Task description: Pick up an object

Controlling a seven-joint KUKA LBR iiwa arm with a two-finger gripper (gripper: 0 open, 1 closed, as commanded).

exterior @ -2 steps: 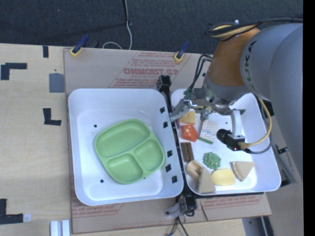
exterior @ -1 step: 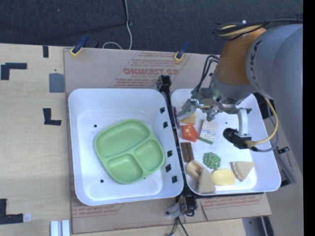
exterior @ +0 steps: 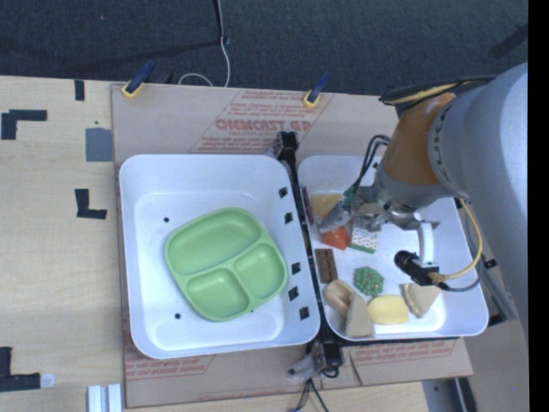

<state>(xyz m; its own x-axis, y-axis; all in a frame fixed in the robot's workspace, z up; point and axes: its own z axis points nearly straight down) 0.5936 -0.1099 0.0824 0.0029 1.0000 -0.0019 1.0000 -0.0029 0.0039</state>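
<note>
My gripper [exterior: 350,221] reaches down into the right bin [exterior: 455,312], at its left middle, over a red-orange piece [exterior: 337,238] and a pale card-like piece [exterior: 364,243]. A yellow piece [exterior: 324,204] lies just behind it. Toward the bin's front lie a brown bar [exterior: 325,265], a green knobbly item [exterior: 369,280], a yellow block [exterior: 388,310] and tan wedge pieces [exterior: 338,295] [exterior: 419,299]. The wrist hides the fingertips.
The left bin [exterior: 141,196] holds a green divided plate [exterior: 225,263]. The grey arm with its orange band [exterior: 416,144] covers the right bin's back right. A black divider clip line [exterior: 292,221] runs between the bins. Cables loop beside the wrist [exterior: 429,269].
</note>
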